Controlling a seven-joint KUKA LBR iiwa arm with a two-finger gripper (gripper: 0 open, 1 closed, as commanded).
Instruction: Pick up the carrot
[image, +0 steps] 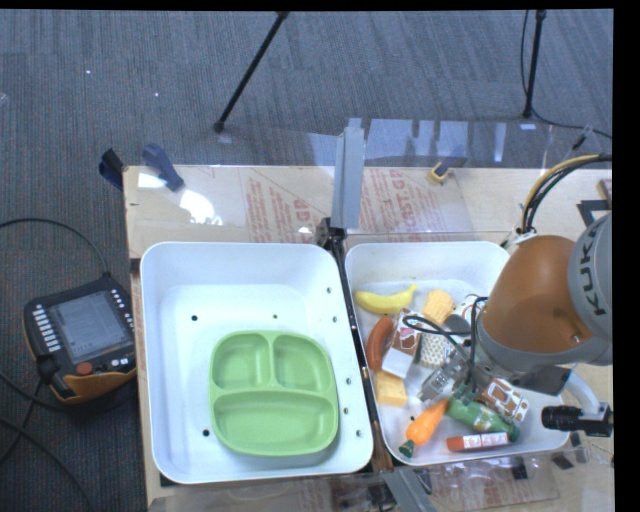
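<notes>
The carrot (426, 423) is small and orange with a green top, lying near the front edge of the right bin (470, 258). My gripper (442, 383) hangs just above and behind the carrot, its metal fingers pointing down at the pile of toy food. The grey and orange arm reaches in from the right and covers the bin's right half. Nothing shows clearly between the fingers.
Around the carrot lie a cheese wedge (391, 387), a sausage (378, 341), a banana (385, 298), a green bottle (480, 416) and a red item (470, 441). The left bin (170, 290) holds a green divided plate (273, 393). A teach pendant (82, 335) lies left of the bench.
</notes>
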